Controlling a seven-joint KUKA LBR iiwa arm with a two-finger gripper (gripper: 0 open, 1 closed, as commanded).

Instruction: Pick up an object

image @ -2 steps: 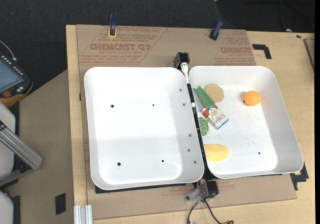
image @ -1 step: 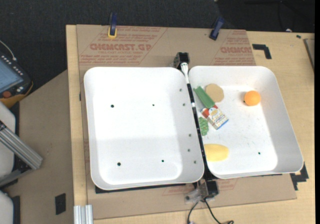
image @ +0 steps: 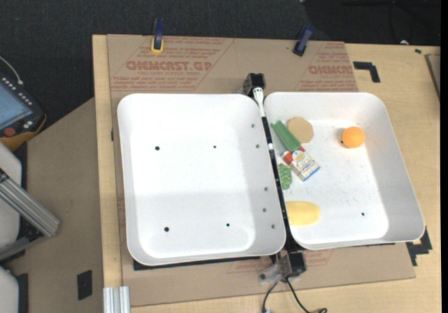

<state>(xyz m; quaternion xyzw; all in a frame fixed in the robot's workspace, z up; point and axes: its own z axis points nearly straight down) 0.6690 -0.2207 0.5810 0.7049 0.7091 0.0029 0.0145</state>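
Objects crowd the right bin's [image: 392, 185] left wall: green stick [image: 285, 135], packet [image: 302, 164], yellow piece [image: 302, 213]. You risk snagging neighbours there; the lone orange ball [image: 353, 137] could roll. Gripper state: can't tell.

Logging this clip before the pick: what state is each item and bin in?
Round orange ball: loose, apart from others.
Tan round disc: flat, touching green stick.
Green stick: lying flat.
Small printed packet: lying tilted.
Yellow oval piece: against dividing wall.
Right white bin: holds all.
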